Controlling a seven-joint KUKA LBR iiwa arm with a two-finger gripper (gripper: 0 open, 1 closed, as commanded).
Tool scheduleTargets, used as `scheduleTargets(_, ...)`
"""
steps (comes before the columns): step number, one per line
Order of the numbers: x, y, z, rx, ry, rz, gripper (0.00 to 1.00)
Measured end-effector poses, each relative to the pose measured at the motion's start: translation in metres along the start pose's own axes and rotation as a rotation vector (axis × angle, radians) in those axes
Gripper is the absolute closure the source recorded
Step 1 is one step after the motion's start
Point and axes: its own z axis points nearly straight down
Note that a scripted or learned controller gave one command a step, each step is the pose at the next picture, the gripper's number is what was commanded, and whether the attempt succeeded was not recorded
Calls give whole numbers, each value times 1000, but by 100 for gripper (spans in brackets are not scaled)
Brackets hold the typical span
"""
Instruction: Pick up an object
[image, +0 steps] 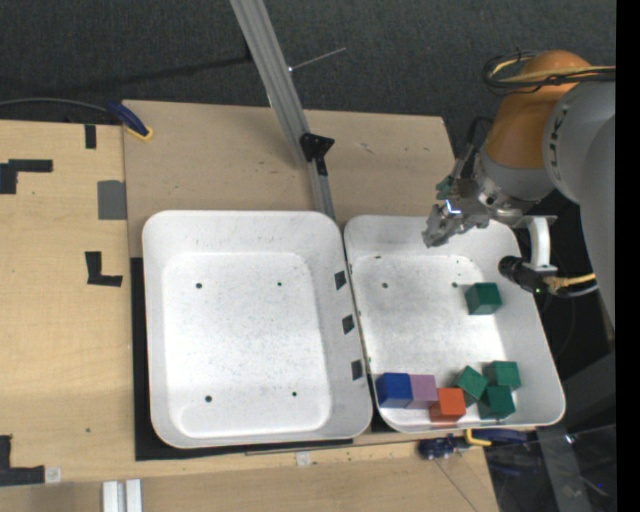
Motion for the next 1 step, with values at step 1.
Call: scheduleTargets(1,0,1,-52,1,0,0,100)
